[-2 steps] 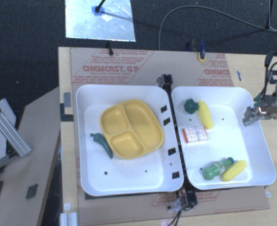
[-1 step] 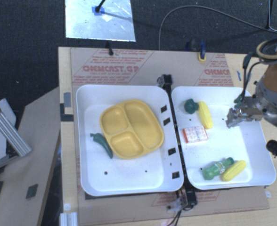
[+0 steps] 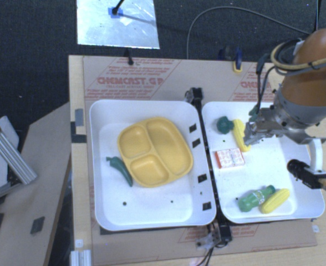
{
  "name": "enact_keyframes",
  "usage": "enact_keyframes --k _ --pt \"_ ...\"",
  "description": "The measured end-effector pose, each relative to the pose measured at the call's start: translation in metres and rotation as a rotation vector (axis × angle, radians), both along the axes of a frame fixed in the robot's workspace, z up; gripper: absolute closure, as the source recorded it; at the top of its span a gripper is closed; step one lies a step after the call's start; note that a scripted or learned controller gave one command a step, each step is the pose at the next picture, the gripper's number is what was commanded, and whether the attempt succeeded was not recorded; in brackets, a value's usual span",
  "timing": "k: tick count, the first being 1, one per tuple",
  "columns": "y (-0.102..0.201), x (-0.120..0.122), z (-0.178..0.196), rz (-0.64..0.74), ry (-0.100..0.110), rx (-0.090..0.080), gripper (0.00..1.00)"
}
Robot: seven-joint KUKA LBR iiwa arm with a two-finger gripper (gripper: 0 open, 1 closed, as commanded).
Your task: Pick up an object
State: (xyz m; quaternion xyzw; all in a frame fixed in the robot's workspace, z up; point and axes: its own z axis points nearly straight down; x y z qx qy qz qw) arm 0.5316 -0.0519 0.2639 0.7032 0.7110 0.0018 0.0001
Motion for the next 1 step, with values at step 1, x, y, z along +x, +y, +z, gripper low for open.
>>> enact_keyframes --k 1 --pt "0.0511 0.0053 -0.0171 -0.001 0.002 0.0 1.0"
